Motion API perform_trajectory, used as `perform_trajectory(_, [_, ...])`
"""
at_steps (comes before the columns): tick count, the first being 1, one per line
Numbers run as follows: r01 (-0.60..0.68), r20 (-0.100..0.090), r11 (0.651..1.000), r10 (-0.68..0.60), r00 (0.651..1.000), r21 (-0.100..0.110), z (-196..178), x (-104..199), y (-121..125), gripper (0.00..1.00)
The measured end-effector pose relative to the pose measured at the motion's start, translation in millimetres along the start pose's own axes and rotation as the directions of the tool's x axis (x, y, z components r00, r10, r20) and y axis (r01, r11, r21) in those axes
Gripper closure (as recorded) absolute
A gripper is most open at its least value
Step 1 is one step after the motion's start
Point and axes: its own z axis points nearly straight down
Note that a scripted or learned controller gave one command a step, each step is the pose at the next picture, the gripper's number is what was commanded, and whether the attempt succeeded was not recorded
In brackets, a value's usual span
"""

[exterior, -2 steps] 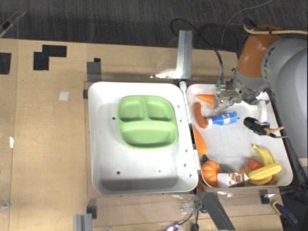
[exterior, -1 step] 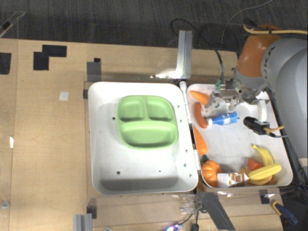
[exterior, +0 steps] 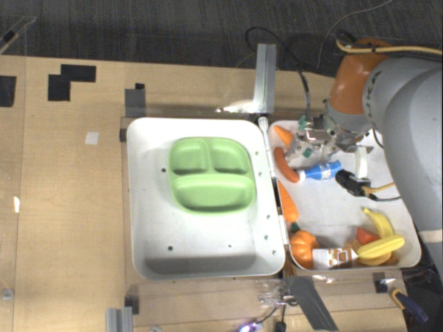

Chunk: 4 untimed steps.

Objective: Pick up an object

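Observation:
The right bin (exterior: 332, 209) holds several toy foods. A red-orange sausage-like piece (exterior: 285, 165) lies at its upper left, with an orange piece (exterior: 282, 135) above it. A blue and white item (exterior: 323, 171) lies beside them. An orange carrot (exterior: 288, 203) runs along the left wall. At the front sit a small pumpkin (exterior: 303, 244), a white and brown packet (exterior: 334, 257), a red piece (exterior: 367, 236) and yellow bananas (exterior: 381, 239). My gripper (exterior: 309, 146) hangs low over the bin's upper part, right above the blue item and the sausage piece.
The left bin (exterior: 149, 247) holds a green divided plate (exterior: 211, 173). The grey arm (exterior: 408, 116) with its orange band (exterior: 353, 81) covers the right bin's far right side. A black cable (exterior: 356, 184) trails below the wrist.

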Motion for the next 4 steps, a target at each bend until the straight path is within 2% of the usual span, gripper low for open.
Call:
perform_trajectory(1, [0.006,-0.007,1.0,-0.006,1.0,0.002,-12,5,1,1.0])
perform_trajectory(2, [0.007,-0.007,1.0,-0.007,1.0,-0.001,-13,5,1,0.0])
perform_trajectory(3, [-0.043,-0.009,0.999,0.043,0.999,-0.019,0,-6,-2,0.0])
perform_trajectory(4, [-0.038,-0.008,0.999,0.038,0.999,-0.017,-11,-5,-2,1.0])
